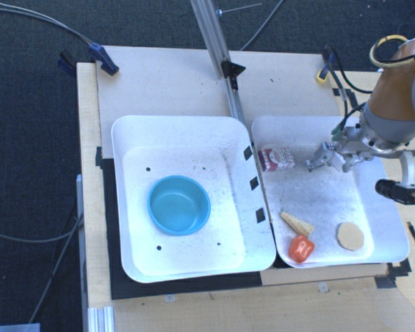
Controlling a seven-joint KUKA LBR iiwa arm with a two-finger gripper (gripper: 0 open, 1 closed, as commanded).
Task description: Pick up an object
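Reaching in from 3 o'clock, arm (394, 95) hangs over right bin (394, 244) with gripper (323, 159) low at its 12 o'clock part; can't tell how far it's open, nothing seen in it. Small can (276, 159) lies just beside it at 9 o'clock. Orange-red pepper (301, 248), yellow wedge (297, 223), tan round piece (350, 236) sit near 6 o'clock. Blue bowl (179, 205) in left bin (124, 151).

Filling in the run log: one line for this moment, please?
gripper: over right bin, near can | held: nothing visible | left bin: blue bowl
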